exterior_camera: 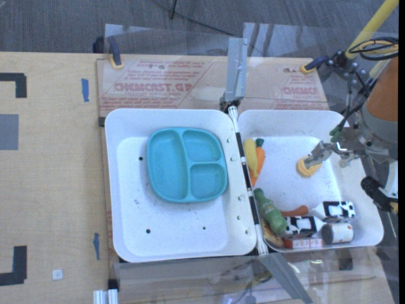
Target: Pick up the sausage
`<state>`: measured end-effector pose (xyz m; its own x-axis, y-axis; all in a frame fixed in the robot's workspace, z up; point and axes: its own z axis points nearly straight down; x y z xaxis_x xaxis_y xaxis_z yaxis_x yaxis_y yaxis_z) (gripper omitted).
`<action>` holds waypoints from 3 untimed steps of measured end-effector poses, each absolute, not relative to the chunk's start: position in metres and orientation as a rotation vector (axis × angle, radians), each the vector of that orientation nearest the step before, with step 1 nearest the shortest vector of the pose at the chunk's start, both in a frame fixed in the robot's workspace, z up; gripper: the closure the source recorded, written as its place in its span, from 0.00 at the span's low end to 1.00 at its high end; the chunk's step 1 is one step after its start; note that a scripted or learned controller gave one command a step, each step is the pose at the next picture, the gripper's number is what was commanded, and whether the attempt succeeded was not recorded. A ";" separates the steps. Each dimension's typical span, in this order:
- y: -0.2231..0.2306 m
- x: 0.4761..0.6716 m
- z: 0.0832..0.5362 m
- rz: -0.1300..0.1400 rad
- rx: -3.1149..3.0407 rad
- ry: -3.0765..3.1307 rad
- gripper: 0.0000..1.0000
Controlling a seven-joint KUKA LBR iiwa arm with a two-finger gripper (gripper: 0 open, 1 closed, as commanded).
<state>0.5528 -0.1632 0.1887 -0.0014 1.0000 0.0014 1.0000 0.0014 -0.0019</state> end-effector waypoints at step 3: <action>-0.108 0.484 0.089 -0.014 -2.605 -1.778 0.00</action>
